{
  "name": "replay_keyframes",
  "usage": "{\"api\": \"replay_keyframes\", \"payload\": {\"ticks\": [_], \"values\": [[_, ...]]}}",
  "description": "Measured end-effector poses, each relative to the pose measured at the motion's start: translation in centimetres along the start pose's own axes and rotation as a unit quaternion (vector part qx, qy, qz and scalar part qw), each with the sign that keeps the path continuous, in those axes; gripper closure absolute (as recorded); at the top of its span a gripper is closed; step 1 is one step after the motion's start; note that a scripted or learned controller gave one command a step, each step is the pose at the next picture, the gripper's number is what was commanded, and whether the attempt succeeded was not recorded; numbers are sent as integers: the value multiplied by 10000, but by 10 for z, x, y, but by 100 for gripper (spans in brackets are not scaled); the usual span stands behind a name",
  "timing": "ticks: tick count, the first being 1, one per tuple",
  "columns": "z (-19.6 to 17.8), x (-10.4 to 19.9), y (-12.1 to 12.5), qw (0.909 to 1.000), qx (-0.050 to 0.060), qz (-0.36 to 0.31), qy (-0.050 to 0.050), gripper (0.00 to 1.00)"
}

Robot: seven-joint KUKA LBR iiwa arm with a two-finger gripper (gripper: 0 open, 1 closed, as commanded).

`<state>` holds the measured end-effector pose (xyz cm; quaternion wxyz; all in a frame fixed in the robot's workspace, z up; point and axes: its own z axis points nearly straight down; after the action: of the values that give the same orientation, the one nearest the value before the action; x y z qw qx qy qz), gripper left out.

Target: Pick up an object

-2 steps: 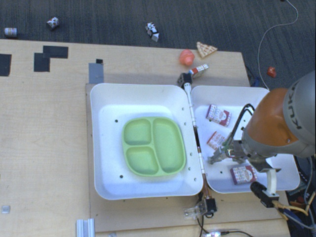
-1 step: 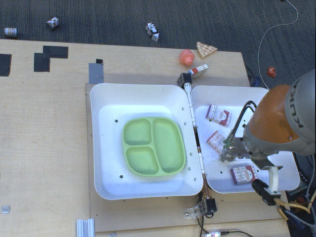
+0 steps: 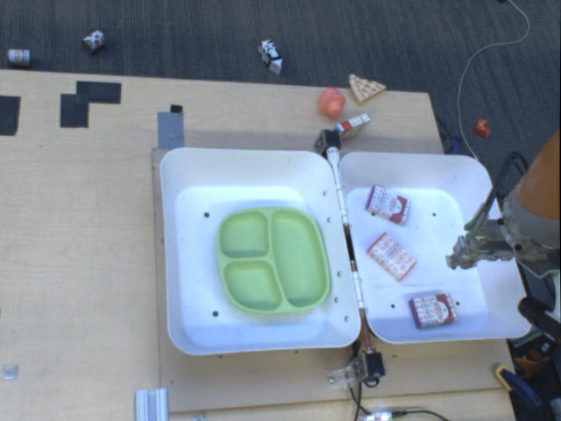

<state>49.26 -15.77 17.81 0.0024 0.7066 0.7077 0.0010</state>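
The gripper [image 3: 463,257] hangs over the right edge of the right bin [image 3: 473,178]; whether it is wide or narrow I cannot tell. 3 small packets lie centre-right: upper packet [image 3: 387,204], middle packet [image 3: 391,256], lower packet [image 3: 433,310]. Being flat, they could slip a grasp.

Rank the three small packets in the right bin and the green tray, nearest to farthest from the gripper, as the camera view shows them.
From the gripper:
1. Bottom packet, near the bin's front edge.
2. Middle packet, at the bin's centre; close to the first, so the order is uncertain.
3. Top packet, toward the back.
4. Green tray, in the left bin.
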Motion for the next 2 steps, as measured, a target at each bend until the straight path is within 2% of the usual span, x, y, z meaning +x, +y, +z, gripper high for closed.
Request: {"api": "replay_keyframes", "payload": {"ticks": [2], "values": [[-21,2,4,10000,-42,-37,-3,100]]}}
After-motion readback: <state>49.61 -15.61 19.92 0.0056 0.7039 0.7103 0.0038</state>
